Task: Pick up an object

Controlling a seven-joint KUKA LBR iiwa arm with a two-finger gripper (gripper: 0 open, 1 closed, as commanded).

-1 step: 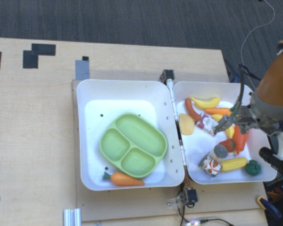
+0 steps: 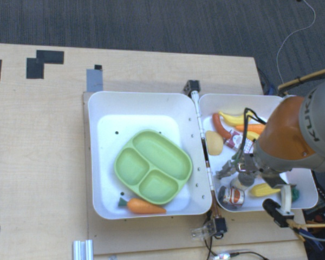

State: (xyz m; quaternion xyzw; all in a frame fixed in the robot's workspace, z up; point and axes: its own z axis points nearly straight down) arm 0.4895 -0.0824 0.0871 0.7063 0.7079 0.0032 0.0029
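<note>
Gripper [image 2: 235,173] hangs low in the right bin [image 2: 309,198], fingers impossible to read from here, right above the can [image 2: 232,196] at the bin's lower left corner: stiff, light, slick metal, likely best pinched across its round sides.

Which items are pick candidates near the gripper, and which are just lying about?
Candidates, right bin: can, banana, red sausage, potato, yellow piece; gripper above the can.
Lying about, left bin: green divided plate, carrot.
</note>
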